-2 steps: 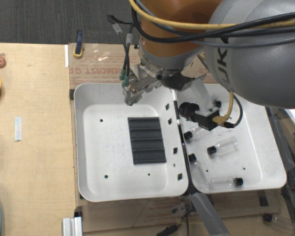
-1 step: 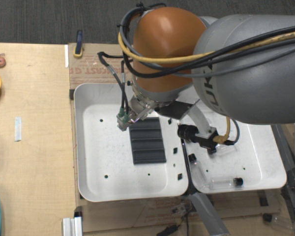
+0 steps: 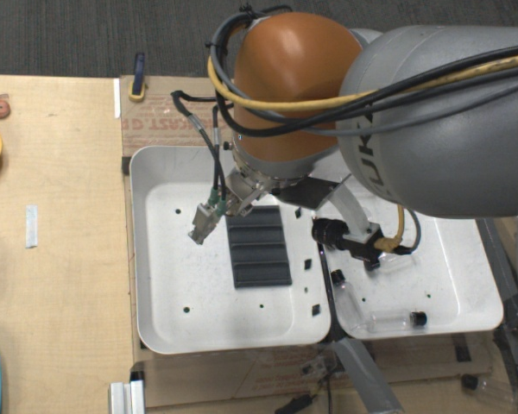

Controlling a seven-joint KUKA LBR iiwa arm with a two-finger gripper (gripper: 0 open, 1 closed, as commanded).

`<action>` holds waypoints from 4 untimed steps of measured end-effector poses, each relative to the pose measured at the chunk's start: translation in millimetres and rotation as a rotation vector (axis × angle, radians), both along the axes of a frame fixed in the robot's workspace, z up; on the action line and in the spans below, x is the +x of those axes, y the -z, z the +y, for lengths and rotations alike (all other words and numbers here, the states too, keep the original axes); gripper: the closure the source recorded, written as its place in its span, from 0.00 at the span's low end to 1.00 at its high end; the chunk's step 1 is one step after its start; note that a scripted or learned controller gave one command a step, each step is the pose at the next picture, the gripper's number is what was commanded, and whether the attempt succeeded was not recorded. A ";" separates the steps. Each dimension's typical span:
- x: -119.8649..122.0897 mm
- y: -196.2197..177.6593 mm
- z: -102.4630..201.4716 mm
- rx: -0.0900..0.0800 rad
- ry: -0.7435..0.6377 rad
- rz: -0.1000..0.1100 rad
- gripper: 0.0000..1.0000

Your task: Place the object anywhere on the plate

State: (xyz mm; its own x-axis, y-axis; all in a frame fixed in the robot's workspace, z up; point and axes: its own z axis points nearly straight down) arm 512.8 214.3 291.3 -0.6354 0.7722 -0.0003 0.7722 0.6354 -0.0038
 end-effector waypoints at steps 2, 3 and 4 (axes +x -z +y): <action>1.2 -8.0 -1.5 -0.002 0.004 0.001 0.00; 2.5 -15.9 -3.4 -0.004 0.008 0.003 1.00; -7.2 38.8 6.0 0.000 0.007 -0.001 1.00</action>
